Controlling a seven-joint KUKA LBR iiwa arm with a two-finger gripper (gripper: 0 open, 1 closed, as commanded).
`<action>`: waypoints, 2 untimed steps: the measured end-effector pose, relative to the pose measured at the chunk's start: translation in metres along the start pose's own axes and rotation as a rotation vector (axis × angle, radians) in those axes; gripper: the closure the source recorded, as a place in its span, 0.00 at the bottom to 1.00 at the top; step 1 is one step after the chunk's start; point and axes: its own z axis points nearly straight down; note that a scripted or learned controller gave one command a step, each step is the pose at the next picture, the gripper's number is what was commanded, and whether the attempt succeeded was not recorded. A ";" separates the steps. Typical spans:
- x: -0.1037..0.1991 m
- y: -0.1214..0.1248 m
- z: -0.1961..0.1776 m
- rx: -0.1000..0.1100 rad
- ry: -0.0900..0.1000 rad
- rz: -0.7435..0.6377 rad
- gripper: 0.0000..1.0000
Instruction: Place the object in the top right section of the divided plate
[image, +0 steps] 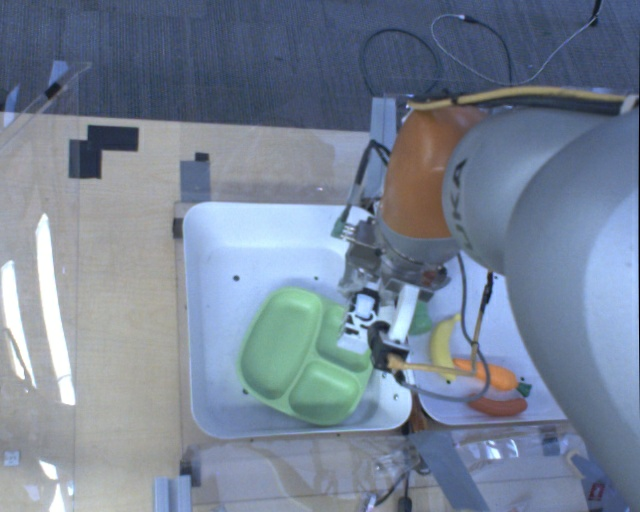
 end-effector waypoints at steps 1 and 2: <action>-0.082 -0.032 0.019 -0.004 0.002 0.197 1.00; -0.171 -0.005 0.021 0.001 0.001 -0.131 1.00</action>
